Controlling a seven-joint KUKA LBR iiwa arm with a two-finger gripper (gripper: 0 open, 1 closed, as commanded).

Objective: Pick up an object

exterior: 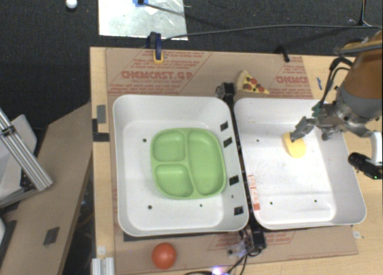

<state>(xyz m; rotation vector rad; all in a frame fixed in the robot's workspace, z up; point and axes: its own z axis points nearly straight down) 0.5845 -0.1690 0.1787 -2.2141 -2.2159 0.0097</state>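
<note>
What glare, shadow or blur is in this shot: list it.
Camera view: the silvery sheet at top catches patchy glare; the right-hand bin is bright but not blown out; the gripper looks slightly soft by the yellow object; shadows are faint.

My arm (365,82) runs off the right edge, so most of it is out of frame, and it covers the far right corner of the right bin (311,211). The end of my arm overlaps the upper edge of the yellow thing (297,149), and I cannot tell its full shape or what it is. The foil sheet (140,4) is cut by the top edge, the metal rail (21,157) by the left edge. The white ball (72,2) on the dark surface is too small to make out. The tangle of clips and wires (244,251) below the bins is blurred and cropped by the bottom edge.
</note>
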